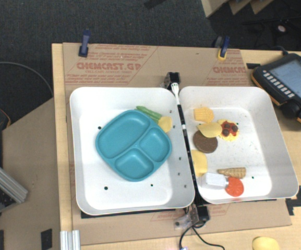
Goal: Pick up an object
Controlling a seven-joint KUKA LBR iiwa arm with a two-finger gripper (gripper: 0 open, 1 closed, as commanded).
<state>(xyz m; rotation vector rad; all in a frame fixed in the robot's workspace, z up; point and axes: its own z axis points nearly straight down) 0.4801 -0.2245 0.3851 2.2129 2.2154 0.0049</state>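
Worktop note for you: teal tray (133,145) in left bin (82,155); food pieces in right bin (265,139); pincer state cannot be told.

Left bin (82,155): mostly taken up by a blue sectioned tray (133,145), with open floor along the left and front. Right bin (267,139): clutter of small food items (206,142) crowded toward the dividing wall, bare floor over the right half. Approach from above unobstructed over both bins.
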